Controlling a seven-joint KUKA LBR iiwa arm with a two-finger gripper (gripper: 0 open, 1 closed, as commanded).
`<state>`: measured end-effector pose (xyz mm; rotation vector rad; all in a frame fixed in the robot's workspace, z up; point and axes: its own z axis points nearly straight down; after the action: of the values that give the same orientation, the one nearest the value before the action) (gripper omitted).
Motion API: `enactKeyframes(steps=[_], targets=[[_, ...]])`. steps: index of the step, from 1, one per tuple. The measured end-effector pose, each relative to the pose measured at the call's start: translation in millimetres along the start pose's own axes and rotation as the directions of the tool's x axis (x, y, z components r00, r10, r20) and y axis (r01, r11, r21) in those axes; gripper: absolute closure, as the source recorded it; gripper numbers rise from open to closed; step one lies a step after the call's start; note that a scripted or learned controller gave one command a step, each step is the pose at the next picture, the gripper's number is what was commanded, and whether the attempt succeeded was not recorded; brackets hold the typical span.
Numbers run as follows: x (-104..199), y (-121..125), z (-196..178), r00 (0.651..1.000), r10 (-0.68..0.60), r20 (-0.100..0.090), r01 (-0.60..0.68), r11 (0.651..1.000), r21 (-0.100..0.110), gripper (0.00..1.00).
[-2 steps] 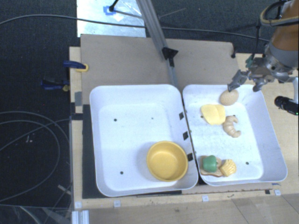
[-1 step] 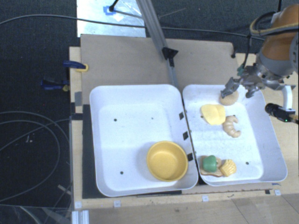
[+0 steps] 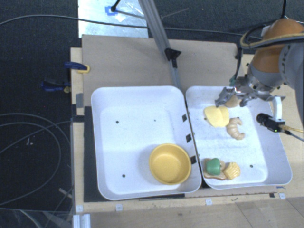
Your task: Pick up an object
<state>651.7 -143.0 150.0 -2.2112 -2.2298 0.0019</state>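
My gripper (image 3: 232, 99) hangs over the back part of the right bin (image 3: 280, 170), on the grey arm with its orange band coming in from the right. A small tan thing (image 3: 232, 99) shows right at the gripper, and I cannot make out whether it is held or lies beneath. Just in front of the gripper lies a pale yellow rounded piece (image 3: 216, 116). A tan curled figure (image 3: 235, 128) rests beside that piece. Near the bin's front wall lies a green and yellow toy (image 3: 221, 168).
The left bin (image 3: 109, 103) holds a yellow bowl (image 3: 170, 163) at its front right. A grey pole (image 3: 159, 27) slants down to the gap between the bins. A blue clamp (image 3: 57, 85) sits at the bench's left edge, with cables on the floor.
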Motion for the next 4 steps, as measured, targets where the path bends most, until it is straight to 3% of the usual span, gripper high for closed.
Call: enactKeyframes(steps=[1, 2, 3, 4], targets=[[0.6, 0.0, 52.0, 1.000, 0.000, 0.000, 0.000, 1.000, 0.001, 0.00], [0.3, 2.3, 37.2, 1.000, -0.001, 0.002, 0.001, 1.000, -0.008, 1.00], [-5.7, 6.2, -26.9, 1.000, 0.001, 0.002, -0.001, 1.000, -0.011, 1.00], [-5.8, 7.7, -61.8, 1.000, 0.000, 0.001, 0.000, 1.000, -0.008, 1.00]])
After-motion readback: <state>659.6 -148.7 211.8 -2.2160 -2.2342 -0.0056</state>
